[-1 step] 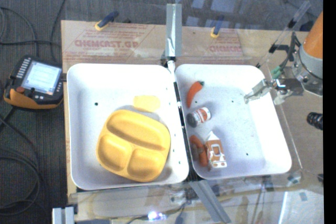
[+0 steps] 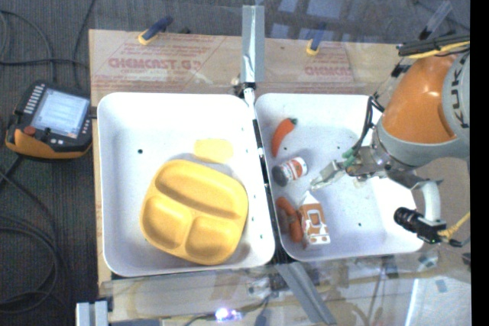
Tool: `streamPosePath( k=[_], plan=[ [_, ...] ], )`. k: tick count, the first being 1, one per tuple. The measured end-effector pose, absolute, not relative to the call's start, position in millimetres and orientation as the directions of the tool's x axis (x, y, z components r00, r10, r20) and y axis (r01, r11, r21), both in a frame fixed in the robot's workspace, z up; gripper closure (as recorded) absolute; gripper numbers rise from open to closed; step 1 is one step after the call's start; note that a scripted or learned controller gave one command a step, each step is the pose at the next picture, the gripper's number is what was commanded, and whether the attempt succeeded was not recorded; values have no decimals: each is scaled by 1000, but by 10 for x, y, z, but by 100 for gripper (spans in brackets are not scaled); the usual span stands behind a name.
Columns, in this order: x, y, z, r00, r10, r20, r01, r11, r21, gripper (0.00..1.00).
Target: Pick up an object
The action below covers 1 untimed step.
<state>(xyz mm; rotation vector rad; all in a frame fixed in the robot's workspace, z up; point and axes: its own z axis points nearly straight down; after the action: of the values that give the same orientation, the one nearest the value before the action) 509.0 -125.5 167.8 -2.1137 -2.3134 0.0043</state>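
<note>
While the arm reached in from the right, a handheld control pendant with a lit screen and orange trim (image 2: 50, 121) lay on the dark carpet at the far left, its cable trailing away. Beside it stood the left shallow white bin (image 2: 122, 187), which held a large yellow plastic tray with three moulded compartments (image 2: 195, 211), tilted a little toward the camera. A small pale yellow flat piece (image 2: 213, 150) rested just beyond the tray's upper edge, touching or nearly touching it. A grey upright post (image 2: 252, 42) rose behind the seam where the two bins met.

In the right shallow white bin (image 2: 336, 114), an orange carrot-shaped toy (image 2: 283, 133) lay near the dividing wall, pointing toward the bin's back. Below it a small cylindrical container with a dark cap and a red-and-white label (image 2: 289, 169) lay on its side. Nearer the front wall sat a reddish-orange rounded object (image 2: 288, 216), touching a small orange-and-white box (image 2: 313, 224).

To the right of the container, the two-finger gripper (image 2: 330, 172) hung low over the bin floor, near the container but apart from it; whether its tips were spread or pressed together could not be told, and nothing was seen between them. The grey arm with its orange band (image 2: 419, 107) loomed over the bin's right side.
</note>
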Motion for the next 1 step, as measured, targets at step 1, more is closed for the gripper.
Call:
streamPosePath(
  k=[1],
  plan=[
    [4923,-1044,957,-96,995,4,995,96,-2,0]
  ],
)
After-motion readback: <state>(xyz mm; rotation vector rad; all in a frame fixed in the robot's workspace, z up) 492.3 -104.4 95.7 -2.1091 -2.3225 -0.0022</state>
